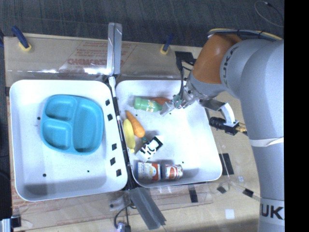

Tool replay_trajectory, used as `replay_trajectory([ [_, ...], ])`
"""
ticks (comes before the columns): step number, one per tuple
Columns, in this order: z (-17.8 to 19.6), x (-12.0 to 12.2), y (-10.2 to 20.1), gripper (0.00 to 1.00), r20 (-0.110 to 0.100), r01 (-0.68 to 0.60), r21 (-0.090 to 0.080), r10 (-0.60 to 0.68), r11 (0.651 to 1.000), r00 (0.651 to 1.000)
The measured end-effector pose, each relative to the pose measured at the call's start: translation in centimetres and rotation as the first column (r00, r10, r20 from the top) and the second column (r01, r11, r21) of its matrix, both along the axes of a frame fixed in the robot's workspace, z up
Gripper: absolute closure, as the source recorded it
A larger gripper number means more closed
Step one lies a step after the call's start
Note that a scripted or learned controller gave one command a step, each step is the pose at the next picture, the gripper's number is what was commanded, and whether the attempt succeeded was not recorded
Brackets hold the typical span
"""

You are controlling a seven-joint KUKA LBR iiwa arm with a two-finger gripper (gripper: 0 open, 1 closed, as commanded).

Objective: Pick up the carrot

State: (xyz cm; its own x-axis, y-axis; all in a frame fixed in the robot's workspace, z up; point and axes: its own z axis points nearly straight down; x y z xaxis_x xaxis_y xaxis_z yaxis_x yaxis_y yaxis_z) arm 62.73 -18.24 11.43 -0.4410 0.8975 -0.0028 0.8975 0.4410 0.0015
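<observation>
The orange carrot lies slanted in the right bin, near its left wall, leaning against a yellow banana. My gripper hangs over the upper middle of that bin, right beside the orange-capped end of a green bottle. It is well up and to the right of the carrot and holds nothing that I can see. Its fingers are small and dark against the bin.
A blue divided plate rests in the left bin. The right bin also holds a black-and-white tagged block and a can lying on its side near the front wall. The arm's grey body covers the right side.
</observation>
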Motion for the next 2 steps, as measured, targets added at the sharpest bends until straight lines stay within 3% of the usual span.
replay_trajectory([
  [1,7.8,0.2,9.7,1.0,-0.004,0.205,0.002,-0.205,0.979,0.979],
  [2,7.7,-6.8,16.5,1.0,-0.007,0.204,0.0,-0.204,0.979,0.979],
])
